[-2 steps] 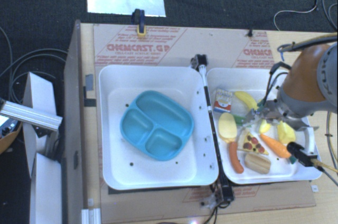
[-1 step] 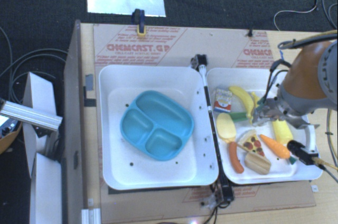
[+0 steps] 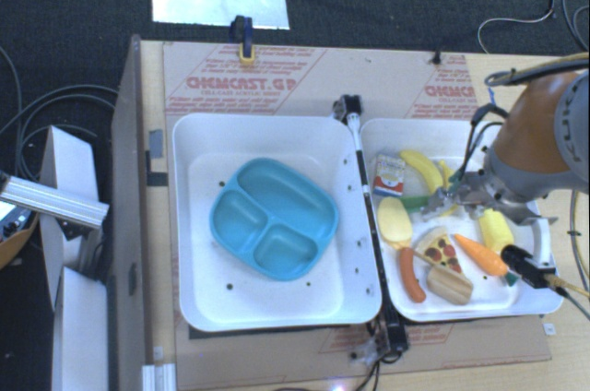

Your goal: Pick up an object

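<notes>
arm [image 3: 553, 136] cut off at right edge

Two white bins [image 3: 198, 195] hold a light blue tray [image 3: 273, 219], a yellow banana [image 3: 423, 168], an orange carrot [image 3: 481, 254], a red sausage [image 3: 411, 275], a tan bread piece [image 3: 449, 287] and a red-and-white carton [image 3: 388, 175], beneath a grey, orange-banded arm [image 3: 544, 136].

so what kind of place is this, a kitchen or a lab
Most likely a robot lab test bench, not a kitchen. Two white bins sit on a board: the right bin holds toy food such as a banana and a carrot. A robot arm reaches in.
</notes>
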`<state>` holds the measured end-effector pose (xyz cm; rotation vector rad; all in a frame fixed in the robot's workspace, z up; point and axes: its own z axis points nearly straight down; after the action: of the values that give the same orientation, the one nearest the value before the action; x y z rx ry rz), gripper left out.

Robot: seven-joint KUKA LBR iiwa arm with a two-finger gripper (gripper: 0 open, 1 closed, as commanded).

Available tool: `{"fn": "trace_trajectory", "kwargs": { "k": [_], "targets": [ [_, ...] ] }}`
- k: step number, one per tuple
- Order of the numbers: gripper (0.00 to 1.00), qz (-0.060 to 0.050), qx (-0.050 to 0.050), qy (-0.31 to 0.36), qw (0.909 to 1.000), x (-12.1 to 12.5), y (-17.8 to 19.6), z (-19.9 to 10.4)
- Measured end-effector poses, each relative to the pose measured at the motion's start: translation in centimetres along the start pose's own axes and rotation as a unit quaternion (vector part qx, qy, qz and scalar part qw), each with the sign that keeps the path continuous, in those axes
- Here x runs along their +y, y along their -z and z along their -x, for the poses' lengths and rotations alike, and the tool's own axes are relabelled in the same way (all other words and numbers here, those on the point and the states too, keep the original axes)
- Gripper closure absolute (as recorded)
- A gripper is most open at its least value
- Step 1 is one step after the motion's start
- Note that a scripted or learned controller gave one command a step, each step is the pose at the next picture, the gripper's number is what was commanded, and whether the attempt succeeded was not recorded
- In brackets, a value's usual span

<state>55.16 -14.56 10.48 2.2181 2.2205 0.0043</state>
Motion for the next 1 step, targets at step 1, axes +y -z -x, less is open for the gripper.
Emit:
{"fn": "trace_trajectory", "kwargs": {
  "k": [1],
  "targets": [
    [0.0,0.004,-0.001,0.004,1.0,9.99,-1.99,-1.57]
  ]
}}
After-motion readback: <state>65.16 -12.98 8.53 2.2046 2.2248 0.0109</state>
